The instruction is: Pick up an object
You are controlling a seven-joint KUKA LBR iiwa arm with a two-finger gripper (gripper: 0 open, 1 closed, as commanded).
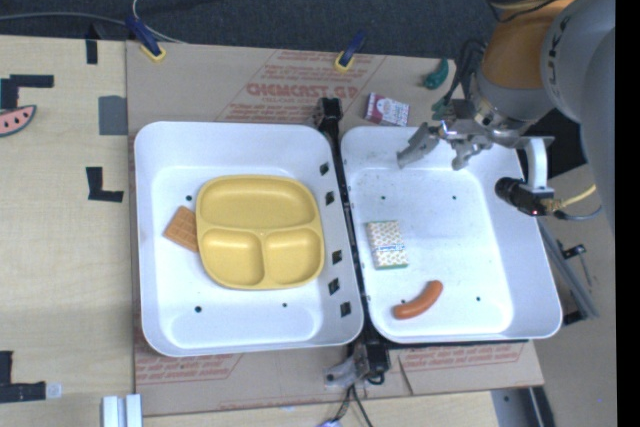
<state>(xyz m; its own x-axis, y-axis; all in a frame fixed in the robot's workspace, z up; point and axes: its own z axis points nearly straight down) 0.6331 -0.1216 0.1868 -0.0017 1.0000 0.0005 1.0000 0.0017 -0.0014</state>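
Note:
In the right bin (pixel 520 255) lie a small patterned packet (pixel 386 243) near its left wall and an orange sausage (pixel 417 300) near its front edge. The left bin (pixel 160 245) carries a yellow divided tray (pixel 262 229) with a brown cracker (pixel 182 229) tucked against its left side. My gripper (pixel 440 147) hangs over the far edge of the right bin, open, its two fingers spread with nothing between them. It is well behind the packet and the sausage.
A small dark-red packet (pixel 385 109) lies on the cardboard just behind the right bin. Blue-and-yellow clamps (pixel 148 40) hold the cardboard's far edge. The grey and orange arm (pixel 535 25) fills the upper right corner.

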